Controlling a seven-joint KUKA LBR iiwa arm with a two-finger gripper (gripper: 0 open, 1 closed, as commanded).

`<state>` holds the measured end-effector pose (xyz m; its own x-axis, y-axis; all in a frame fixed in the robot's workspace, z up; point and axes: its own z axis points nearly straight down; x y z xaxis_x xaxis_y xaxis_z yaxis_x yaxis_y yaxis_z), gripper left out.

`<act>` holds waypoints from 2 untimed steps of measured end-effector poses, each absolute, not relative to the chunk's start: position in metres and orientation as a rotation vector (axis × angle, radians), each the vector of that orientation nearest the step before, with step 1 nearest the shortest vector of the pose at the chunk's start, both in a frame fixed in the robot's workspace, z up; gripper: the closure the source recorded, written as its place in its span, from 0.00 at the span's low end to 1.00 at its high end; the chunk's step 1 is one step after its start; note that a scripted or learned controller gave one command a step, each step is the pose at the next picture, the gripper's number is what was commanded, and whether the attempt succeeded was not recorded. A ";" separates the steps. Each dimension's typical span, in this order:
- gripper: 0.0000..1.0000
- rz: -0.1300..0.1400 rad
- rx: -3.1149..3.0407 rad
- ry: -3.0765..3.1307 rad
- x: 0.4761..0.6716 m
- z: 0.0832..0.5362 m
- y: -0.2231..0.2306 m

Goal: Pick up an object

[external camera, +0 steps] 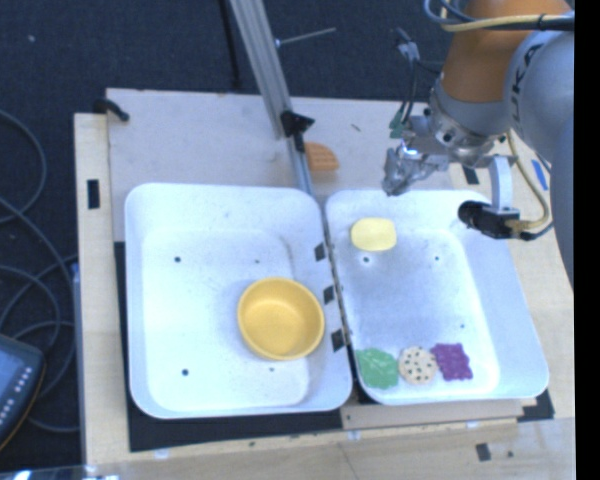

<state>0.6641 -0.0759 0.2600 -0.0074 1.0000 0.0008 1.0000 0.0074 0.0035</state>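
My gripper hangs over the far edge of the right bin, with nothing visible between its fingers. A pale yellow block lies in that bin just below and left of the gripper, apart from it. Along the bin's near edge sit a green piece, a round cookie and a purple piece in a row. A yellow bowl stands upright in the left bin, near its right side.
A slanted metal pole rises from between the bins at the back. A small orange object lies on the bench behind the bins. Cables and a tablet lie on the floor at the left.
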 end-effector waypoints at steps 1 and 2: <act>1.00 0.005 2.212 2.228 0.668 0.266 -0.025; 1.00 -0.001 2.215 2.228 0.671 0.251 0.019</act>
